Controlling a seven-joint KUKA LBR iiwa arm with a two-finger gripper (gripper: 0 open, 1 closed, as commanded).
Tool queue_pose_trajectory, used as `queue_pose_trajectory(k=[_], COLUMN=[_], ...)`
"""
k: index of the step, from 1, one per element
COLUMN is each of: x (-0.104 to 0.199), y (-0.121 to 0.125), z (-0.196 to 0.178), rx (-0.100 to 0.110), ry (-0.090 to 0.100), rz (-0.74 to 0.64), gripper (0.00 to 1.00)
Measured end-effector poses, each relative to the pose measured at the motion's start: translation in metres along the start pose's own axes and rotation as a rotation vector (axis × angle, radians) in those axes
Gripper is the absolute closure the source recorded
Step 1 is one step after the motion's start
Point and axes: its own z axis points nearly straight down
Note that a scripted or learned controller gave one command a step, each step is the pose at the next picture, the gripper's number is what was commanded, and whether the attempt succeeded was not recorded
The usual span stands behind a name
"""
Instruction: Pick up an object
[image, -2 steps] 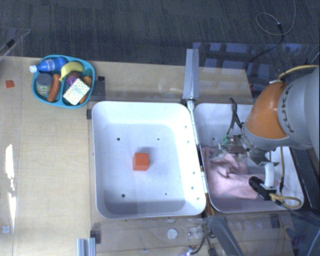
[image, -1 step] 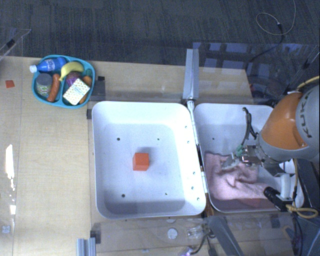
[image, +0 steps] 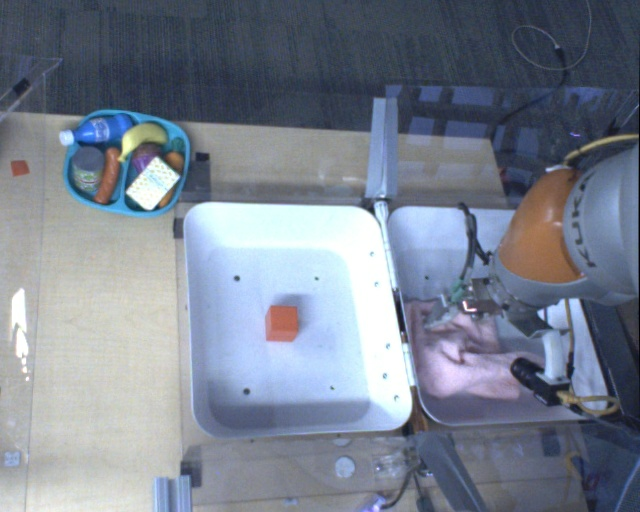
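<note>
An orange-red cube (image: 283, 323) lies near the middle of the left bin (image: 210, 300). A crumpled pink cloth (image: 460, 362) fills the front part of the right bin (image: 425, 250). My gripper (image: 457, 305) hangs low over the right bin, right at the cloth's upper edge, under the grey and orange arm (image: 545, 245). The arm's wrist covers much of the gripper, and whether it touches the cloth cannot be made out.
A blue tray (image: 72, 180) with toy food, a bottle and a banana sits at the bench's far left. A metal divider post (image: 379, 150) stands between the bins at the back. Cables run along the right side.
</note>
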Motion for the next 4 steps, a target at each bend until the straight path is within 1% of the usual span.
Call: queue_pose_trajectory(k=[1, 2, 3, 4], x=[-0.002, -0.014, 0.007, -0.021], y=[0.055, 0.012, 0.063, 0.029], z=[0.002, 0.001, 0.002, 0.001], rx=[0.003, 0.002, 0.004, 0.002], ry=[0.0, -0.001, 0.002, -0.001], rz=[0.165, 0.136, 0.043, -0.028], gripper=[0.0, 0.0, 0.0, 0.0])
